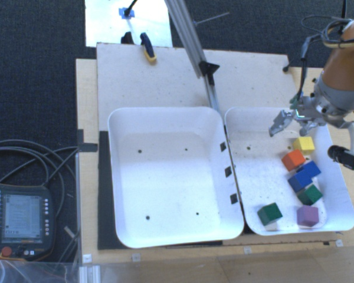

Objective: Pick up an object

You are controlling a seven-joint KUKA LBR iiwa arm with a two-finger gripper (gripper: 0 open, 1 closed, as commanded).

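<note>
Over the far right of the right-hand bin: the gripper [288, 120] hangs above the white floor, below the grey wrist and the orange band of the arm [344, 63].
Pincer state: its two fingers look spread apart, one fingertip [276, 128] pointing left and near, the other less clear against the wrist; nothing lies between them, so it is released and holds no object.
What it touches: nothing that can be made out; the nearest block sits just to its right and nearer.
Yellow block [304, 144]: nearest to the pincer, close to the bin's right wall.
Orange block [293, 159]: just near and left of the yellow one, touching or almost touching it.
Blue block [304, 176]: just nearer than the orange one, beside it.
Dark green block [310, 194]: against the near side of the blue one.
Purple block [307, 216]: near right corner of the bin.
Green block [270, 213]: left of the purple one, apart from it, by the near rim.
Right bin [248, 158]: white, shallow, holds all six blocks along its right and near sides.
Left bin [165, 175]: white, edge to edge with the right one.
Teach pendant [20, 219]: far left, off the bench, with cables; its screen text is too small to read.
Writing or brands: none legible anywhere.
</note>
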